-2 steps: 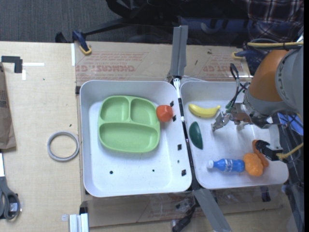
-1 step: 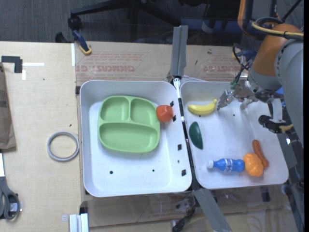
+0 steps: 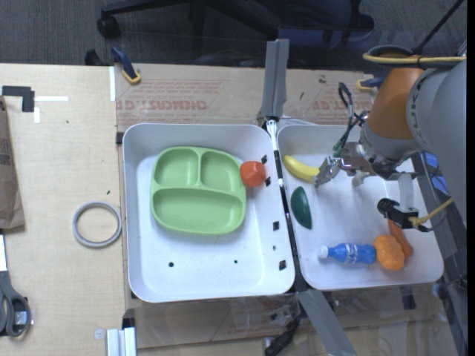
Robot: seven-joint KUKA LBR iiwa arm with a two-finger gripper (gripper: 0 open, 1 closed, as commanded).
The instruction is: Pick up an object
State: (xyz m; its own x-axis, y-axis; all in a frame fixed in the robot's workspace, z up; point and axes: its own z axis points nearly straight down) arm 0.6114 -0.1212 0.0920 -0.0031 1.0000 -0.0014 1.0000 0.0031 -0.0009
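Blue bottle [image 3: 350,254] low; banana [image 3: 300,168] seemingly touching gripper [image 3: 326,171] tip.

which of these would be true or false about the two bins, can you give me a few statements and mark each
1. The green divided plastic plate lies in the left white bin. True.
2. The small orange ball sits in the right white bin. False: it rests beside the plate in the left bin.
3. The yellow banana lies near the hand. True.
4. The blue plastic bottle stands upright. False: it lies on its side.
5. A grey tape ring lies inside a bin. False: it lies on the bench.
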